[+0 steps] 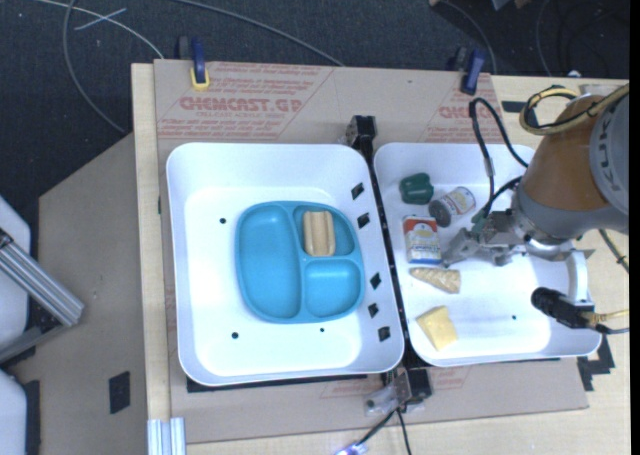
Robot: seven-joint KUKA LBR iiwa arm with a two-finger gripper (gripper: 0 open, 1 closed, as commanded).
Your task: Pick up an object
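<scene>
In the right bin lie a green object, a small can on its side, a red and white carton, a pale wedge and a yellow block. My gripper hangs low over the middle of this bin, pointing left. Its tip is just right of the carton and above the wedge, with the can close behind it. I see nothing held in it.
The left bin holds a blue divided plate with a tan roll in its upper right compartment. A black divider runs between the bins. Cables trail by the arm at the right.
</scene>
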